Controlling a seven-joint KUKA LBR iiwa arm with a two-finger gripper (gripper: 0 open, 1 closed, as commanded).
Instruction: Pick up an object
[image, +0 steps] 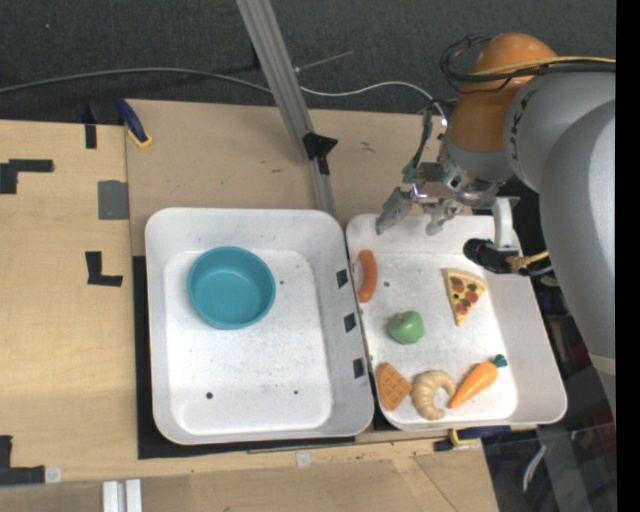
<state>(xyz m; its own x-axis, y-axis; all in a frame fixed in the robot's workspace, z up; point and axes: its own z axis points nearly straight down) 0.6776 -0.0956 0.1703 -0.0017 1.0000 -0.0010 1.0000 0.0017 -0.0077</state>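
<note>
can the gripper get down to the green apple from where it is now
Probably yes. The gripper hangs open over the far edge of the right bin, holding nothing. The apple sits in open floor, apart from the sausage and pizza slice, with nothing above it.

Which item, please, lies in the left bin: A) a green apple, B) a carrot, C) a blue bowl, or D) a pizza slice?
C: the blue bowl sits alone in the left bin, while the food toys lie in the right bin.
</note>
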